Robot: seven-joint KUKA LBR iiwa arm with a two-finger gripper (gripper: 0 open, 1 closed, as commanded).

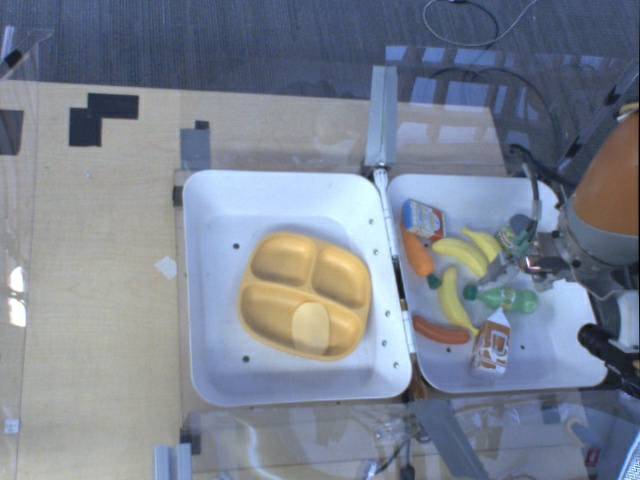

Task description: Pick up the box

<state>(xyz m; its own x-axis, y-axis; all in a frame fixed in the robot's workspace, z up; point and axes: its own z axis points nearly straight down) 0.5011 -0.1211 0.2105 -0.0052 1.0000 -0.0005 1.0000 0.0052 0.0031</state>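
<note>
Orange-and-white box (pixel 491 345) lay tilted near right bin's (pixel 560 373) front edge, beside sausage (pixel 440 330). Gripper (pixel 522 246) hovered over green bottle (pixel 506 299) and bananas (pixel 462 268); grip state impossible to tell.

The box (pixel 491 347) lies low in the right bin (pixel 560 368), crowded above by a green bottle (pixel 505 299) and left by a sausage (pixel 440 330); bare floor lies to its right.

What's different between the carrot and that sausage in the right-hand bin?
The carrot is orange with a green tip; the sausage is plain red-brown. The carrot lies by the bin's left wall, running up-down; the sausage lies nearer the front, running sideways. Both are small, long toy foods lying flat.
</note>
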